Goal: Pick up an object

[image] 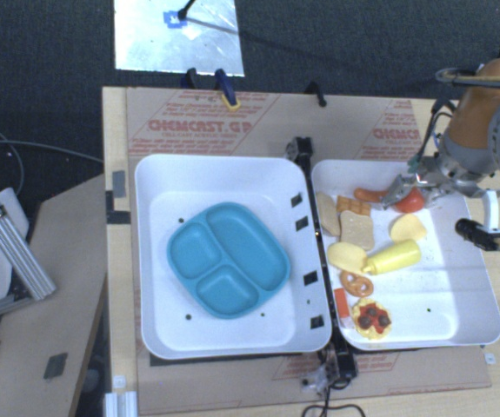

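Note:
The right bin (471,307) holds several toy foods. My gripper (405,189) hangs low over the bin's far part, directly at a red tomato-like piece (413,202). Whether that piece is held is hidden by the wrist. An orange sausage (369,195) lies just left of the gripper, with a cracker (351,205) and a bread slice (356,230) beside it. Nearer the front are a pale yellow wedge (408,228), a yellow bottle (394,256), a pretzel (356,283) and a small berry tart (372,318).
The left bin (158,189) carries a blue divided plate (227,258). The grey arm with its orange band (483,111) comes in over the right bin's far right corner. A black divider with clips (312,233) runs between the bins.

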Controlling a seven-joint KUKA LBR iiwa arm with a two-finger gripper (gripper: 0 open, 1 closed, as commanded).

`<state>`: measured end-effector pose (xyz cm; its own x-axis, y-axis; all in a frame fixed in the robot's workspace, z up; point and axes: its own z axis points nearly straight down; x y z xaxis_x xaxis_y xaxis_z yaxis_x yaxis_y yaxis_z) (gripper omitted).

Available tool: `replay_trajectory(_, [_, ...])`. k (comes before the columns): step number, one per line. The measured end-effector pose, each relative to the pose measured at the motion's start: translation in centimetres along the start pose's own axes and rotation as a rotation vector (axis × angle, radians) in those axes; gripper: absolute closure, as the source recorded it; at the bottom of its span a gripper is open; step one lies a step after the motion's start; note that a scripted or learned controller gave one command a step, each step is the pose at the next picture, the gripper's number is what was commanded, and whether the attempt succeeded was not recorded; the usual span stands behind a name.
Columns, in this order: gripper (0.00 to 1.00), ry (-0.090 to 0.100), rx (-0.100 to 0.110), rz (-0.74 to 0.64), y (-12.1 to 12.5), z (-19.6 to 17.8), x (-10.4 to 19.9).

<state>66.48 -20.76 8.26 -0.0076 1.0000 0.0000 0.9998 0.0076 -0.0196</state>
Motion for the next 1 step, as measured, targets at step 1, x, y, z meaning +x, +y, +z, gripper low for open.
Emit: replay_trajectory(1, [1.00,-0.003,-0.011,0.001,0.18,-1.17,-0.05])
